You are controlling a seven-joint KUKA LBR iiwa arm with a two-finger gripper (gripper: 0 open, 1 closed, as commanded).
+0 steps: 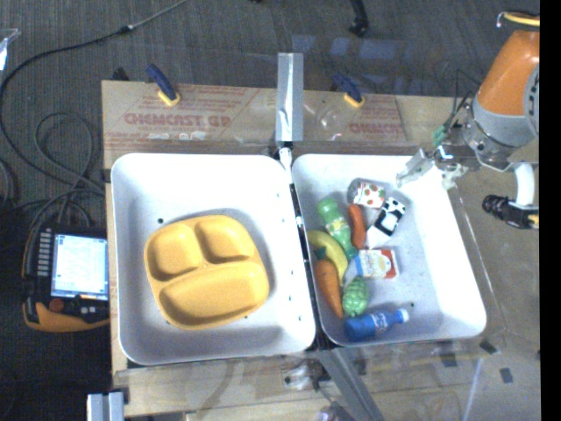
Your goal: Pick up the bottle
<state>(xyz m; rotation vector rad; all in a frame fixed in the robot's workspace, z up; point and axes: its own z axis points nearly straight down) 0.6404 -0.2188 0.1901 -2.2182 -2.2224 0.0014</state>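
Note:
The bottle [375, 324] is blue with a white cap and lies on its side at the near edge of the right bin [456, 270], cap pointing right. My gripper [430, 164] hangs over the far right corner of that bin, well away from the bottle, below the grey wrist and orange band [511, 70]. Nothing is seen in its grasp.
Toy food crowds the right bin's left half: a carrot [329, 288], a banana [330, 247], green pieces [355, 297], a small carton [377, 263], a black-and-white box [390, 217] and a can [365, 191]. A yellow divided plate [208, 268] sits in the left bin [131, 235].

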